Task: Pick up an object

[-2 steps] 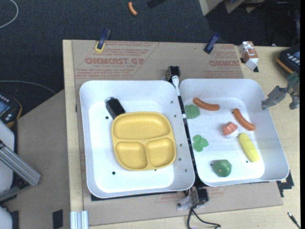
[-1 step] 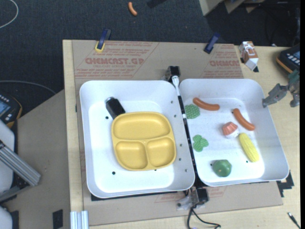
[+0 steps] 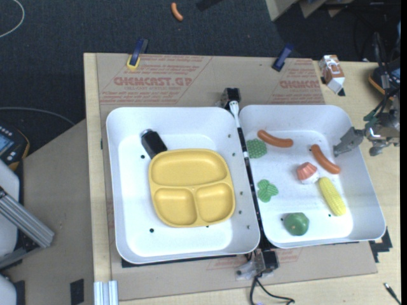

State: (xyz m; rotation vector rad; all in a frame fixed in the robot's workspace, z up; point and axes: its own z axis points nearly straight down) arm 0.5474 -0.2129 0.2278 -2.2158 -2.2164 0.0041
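Brown board (image 3: 191, 75) bears two white bins (image 3: 121, 189) over dark carpet (image 3: 76, 18); gripper (image 3: 350, 142) state cannot be told.

- Right white bin (image 3: 360, 192): two orange-red sausages (image 3: 275, 139) (image 3: 325, 159) are laid toward twelve o'clock.
- A yellow corn cob (image 3: 332, 196) is found at four o'clock, a green pepper (image 3: 296, 223) at six.

A brown board (image 3: 210, 75) printed with red lettering covers the bench, held at its far edge by two clamps (image 3: 136, 54). Dark carpet (image 3: 76, 18) lies beyond, with one small orange object (image 3: 177, 11) on it.
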